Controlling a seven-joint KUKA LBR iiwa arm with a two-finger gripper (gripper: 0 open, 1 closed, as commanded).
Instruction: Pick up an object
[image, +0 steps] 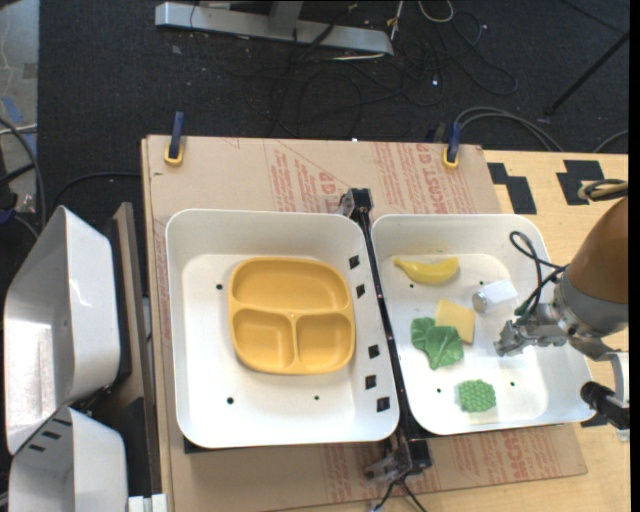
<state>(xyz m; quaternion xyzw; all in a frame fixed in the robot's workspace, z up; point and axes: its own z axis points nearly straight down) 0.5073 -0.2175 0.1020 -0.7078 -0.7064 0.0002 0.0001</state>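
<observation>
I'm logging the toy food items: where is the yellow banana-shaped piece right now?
The yellow banana-shaped piece lies in the right-hand white bin, near its far wall, just beyond the pale yellow wedge-shaped block.

Left of me: white bin (190, 330) holding a yellow three-compartment tray (292, 313). Both bins sit on a cardboard sheet (300, 170), clamped at its far edge by two yellow-tipped clamps (175, 140). Black cables (480, 70) cross the dark floor beyond. White containers (60, 320) stacked at far left.
</observation>
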